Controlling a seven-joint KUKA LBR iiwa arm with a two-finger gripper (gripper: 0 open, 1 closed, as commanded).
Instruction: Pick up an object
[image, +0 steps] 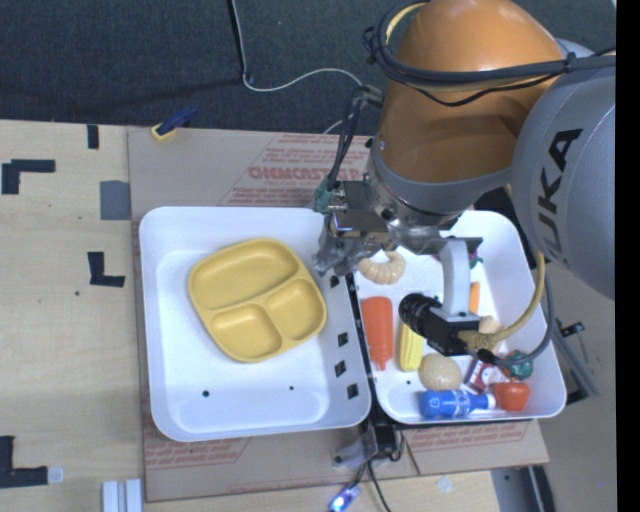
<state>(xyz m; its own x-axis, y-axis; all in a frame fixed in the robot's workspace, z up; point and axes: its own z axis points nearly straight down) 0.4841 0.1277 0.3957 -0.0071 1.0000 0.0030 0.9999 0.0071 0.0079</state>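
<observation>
Cardboard covers the bench (270, 175), two white bins on top. In the left bin (160, 300) we see a yellow divided plate (257, 298). Our gripper (352, 240) hangs over the right bin (520, 250), just above a pale ridged toy (383, 267); how it's set, we can't tell. Carrot (377, 330), corn (410, 348), potato (439, 373) and blue bottle (452, 404) lie nearer. We judge it's the approach: next, descend and close.
</observation>
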